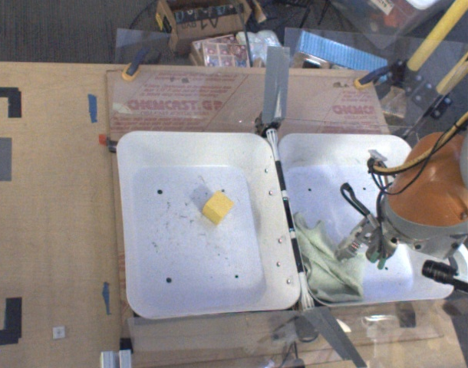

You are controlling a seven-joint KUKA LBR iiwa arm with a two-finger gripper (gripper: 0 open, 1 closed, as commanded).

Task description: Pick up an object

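The jaws — whether open or closed I cannot tell — hang beside the pale green cloth (326,261) in the right bin (326,153) — yellow block (217,207) in the left bin (142,153).

Block (217,207) in left bin (142,167) — cloth (326,263) (crumpled) in right bin (326,156).

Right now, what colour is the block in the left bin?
Yellow; the block shows plainly in the camera view.
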